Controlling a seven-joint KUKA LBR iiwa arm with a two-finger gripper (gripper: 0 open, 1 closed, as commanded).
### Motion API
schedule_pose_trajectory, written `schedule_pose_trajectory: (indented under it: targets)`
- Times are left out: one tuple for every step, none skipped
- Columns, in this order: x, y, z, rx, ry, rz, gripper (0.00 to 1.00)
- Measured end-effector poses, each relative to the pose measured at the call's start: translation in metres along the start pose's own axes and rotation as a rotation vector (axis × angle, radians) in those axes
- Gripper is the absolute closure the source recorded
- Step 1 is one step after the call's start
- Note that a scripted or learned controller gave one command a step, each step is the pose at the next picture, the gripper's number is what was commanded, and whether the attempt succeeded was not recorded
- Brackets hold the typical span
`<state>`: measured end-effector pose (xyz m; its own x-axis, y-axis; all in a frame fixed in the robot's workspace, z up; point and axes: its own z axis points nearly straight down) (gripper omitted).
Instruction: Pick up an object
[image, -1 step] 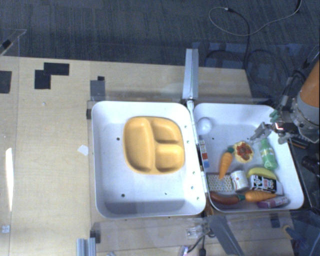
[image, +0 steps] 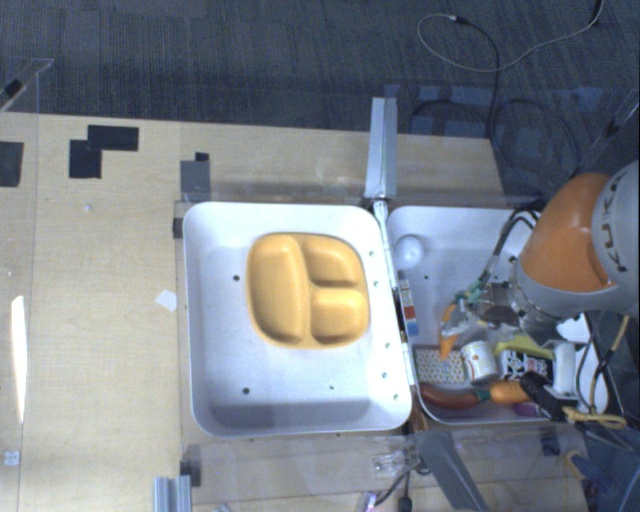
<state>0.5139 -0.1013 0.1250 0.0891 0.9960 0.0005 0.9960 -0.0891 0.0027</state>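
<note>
Objects for picking sit crowded in the right bin, bunched toward its near edge and its right side, likely because the arm works from that side. Candidates that can be made out: a small silver can lying roughly in the middle of the heap, a dark red sausage-shaped item along the near wall, an orange carrot-like piece just beside it, and a pale round ball well apart near the far left corner. The sausage-shaped item has its long axis running left to right, parallel with the near wall; the carrot-like piece lies on much the same line, its ends too small to tell apart. The can seems tipped on its side, axis slanted toward the near right. The left bin holds a yellow divided tray, flat, compartments up, near the bin's centre. The arm hangs over the right bin's right half, the orange band uppermost and the wrist hiding what lies below. The claw seems to be low among the clutter, just beyond the can; whether it is wide, narrow or holding anything cannot be told. Judgement: pick not yet confirmed; nothing visibly lifted. Both bins rest on the pale wooden worktop.
</note>
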Motion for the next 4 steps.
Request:
schedule_pose_trajectory:
  targets:
    - [0.015,0.004,0.036,-0.009,-0.001,-0.049,0.00]
    - [0.016,0.008,0.023,-0.018,0.001,-0.049,1.00]
    - [0.013,-0.020,0.025,-0.005,0.002,0.072,1.00]
    - [0.058,-0.004,-0.098,-0.004,0.000,0.008,1.00]
